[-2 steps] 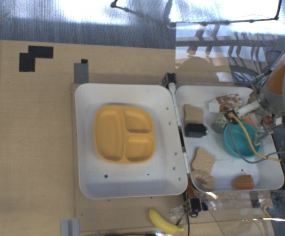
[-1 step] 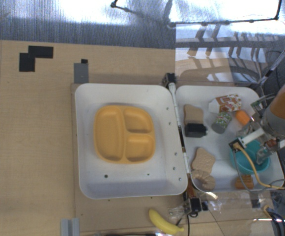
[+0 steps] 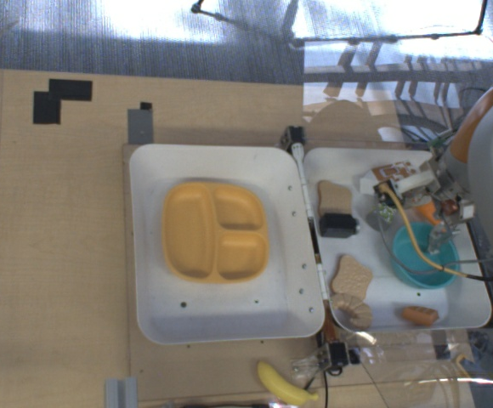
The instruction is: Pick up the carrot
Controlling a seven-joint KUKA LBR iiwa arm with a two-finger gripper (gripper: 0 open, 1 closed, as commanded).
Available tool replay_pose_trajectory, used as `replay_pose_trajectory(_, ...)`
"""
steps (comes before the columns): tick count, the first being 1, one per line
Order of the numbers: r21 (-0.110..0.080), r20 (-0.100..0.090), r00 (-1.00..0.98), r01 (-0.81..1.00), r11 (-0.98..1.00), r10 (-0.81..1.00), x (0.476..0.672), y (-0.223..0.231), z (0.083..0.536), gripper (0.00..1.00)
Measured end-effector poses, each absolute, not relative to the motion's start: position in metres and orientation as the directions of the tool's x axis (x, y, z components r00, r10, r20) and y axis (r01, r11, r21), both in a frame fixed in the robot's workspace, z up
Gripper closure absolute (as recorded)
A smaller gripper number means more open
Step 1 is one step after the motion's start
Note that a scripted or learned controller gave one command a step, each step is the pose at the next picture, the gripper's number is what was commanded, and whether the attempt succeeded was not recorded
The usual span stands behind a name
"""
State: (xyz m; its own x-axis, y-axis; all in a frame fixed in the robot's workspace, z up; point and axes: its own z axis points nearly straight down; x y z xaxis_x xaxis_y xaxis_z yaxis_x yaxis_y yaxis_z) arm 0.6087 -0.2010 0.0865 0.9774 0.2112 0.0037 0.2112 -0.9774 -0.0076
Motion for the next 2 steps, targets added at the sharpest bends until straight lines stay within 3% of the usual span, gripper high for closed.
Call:
replay_pose_trajectory(1,-0.022,0.006,0.975,0.224,-0.974,0.224,0.612,-0.194,0.099,1.0)
replay_pose_trajectory(2,-0.012,0.007,0.913,0.408,-0.913,0.408,0.577,-0.2,0.167,1.0)
